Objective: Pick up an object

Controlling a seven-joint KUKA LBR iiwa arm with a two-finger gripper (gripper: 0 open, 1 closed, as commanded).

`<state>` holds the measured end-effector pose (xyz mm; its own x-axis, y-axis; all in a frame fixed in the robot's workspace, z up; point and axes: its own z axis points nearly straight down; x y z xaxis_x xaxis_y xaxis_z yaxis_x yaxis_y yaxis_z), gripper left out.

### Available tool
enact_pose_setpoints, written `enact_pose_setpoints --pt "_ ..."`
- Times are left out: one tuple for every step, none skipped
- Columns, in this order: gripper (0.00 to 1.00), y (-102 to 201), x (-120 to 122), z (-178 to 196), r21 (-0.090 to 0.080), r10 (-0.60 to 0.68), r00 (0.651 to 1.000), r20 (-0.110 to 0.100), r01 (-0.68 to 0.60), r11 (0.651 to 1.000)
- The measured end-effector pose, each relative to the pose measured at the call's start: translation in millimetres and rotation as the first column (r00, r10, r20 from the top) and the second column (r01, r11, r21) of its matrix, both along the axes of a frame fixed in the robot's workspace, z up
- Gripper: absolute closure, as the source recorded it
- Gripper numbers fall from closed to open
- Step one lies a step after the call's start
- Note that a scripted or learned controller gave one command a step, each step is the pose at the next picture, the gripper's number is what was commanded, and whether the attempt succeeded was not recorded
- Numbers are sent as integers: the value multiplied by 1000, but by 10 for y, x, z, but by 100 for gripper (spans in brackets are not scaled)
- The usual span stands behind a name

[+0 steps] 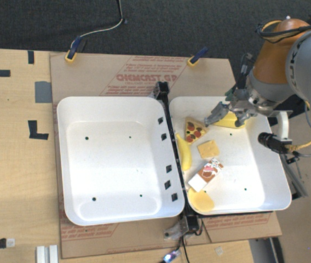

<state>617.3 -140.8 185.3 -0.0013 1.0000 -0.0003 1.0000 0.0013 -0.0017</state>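
We see the gripper [228, 115] spread open above a yellow wedge [228, 120], perhaps touching it, in the right bin [265, 199]. The wedge's long axis runs left-right; banana [185, 153] lies nearby.

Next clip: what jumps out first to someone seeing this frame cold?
The grey and orange arm reaching in from the right, its gripper low over the far part of the right bin, right at a yellow wedge-shaped piece. Next, the small cluster of toy food along that bin's left side: a pizza slice, a banana, a tan square cracker and a yellow round piece. The left bin sits beside it.
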Motion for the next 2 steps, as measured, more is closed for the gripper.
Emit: enact_pose_setpoints --pt "0 -267 -522 -1057 1 -4 1000 -3 4 1000" --pt "100 -253 -485 -893 0 0 1000 3 0 1000"
